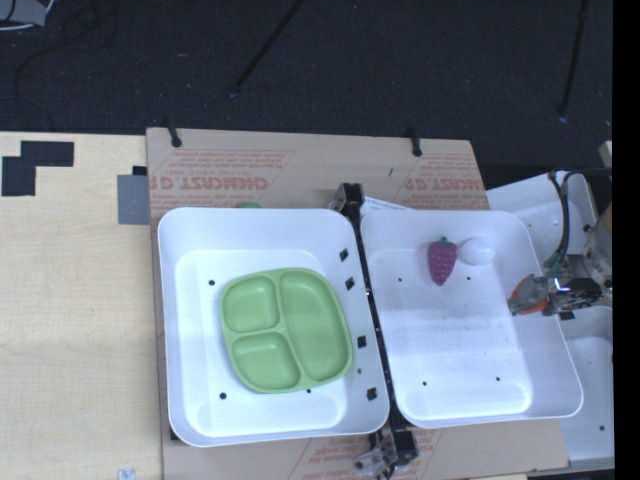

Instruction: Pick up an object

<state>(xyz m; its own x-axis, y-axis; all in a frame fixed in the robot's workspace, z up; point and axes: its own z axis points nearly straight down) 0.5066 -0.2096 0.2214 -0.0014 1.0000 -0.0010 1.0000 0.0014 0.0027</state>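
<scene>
We see a purple toy fruit [442, 260] lying in the right bin [545, 388] near its far wall, a white ball [476, 251] touching it. The hand [545, 295] sits over that bin's right rim; its grip we cannot tell. A green plate [286, 329] fills the left bin [190, 388].

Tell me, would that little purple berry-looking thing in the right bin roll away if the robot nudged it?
Probably a bit. The purple fruit looks rounded and tapered, so it would likely wobble or curve rather than roll straight. It appears to touch a white ball, which could move too. It seems small, so probably light.
</scene>
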